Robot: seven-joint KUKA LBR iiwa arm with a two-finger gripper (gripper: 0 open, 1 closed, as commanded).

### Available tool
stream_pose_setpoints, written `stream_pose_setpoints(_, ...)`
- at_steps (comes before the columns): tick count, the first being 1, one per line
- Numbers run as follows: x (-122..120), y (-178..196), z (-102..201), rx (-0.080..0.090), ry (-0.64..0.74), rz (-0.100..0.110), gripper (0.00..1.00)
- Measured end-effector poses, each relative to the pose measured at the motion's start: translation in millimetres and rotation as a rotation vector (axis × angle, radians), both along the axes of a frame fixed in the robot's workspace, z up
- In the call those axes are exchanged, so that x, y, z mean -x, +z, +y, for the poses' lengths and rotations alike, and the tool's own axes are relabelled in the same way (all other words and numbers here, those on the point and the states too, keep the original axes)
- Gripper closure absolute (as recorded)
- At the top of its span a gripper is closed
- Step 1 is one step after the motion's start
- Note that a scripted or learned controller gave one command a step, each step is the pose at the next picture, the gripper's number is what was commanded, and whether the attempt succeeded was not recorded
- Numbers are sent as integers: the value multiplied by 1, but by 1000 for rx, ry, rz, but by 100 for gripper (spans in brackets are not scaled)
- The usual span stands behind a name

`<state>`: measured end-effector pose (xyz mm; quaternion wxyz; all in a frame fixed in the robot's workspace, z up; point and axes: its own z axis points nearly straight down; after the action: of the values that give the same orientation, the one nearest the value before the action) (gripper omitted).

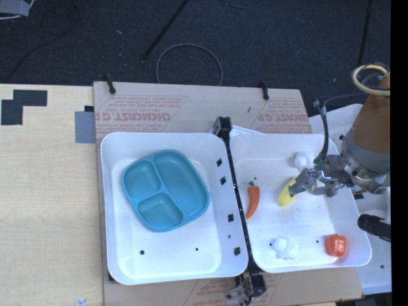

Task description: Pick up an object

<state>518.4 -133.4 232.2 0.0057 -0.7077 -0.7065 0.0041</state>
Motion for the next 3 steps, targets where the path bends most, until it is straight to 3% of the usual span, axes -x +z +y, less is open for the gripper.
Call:
stream_pose_setpoints(1, -2, 6, 0, 2, 2, -12, 0)
stream_pose_setpoints(3, 7, -84, -2, 0, 1, -6, 0)
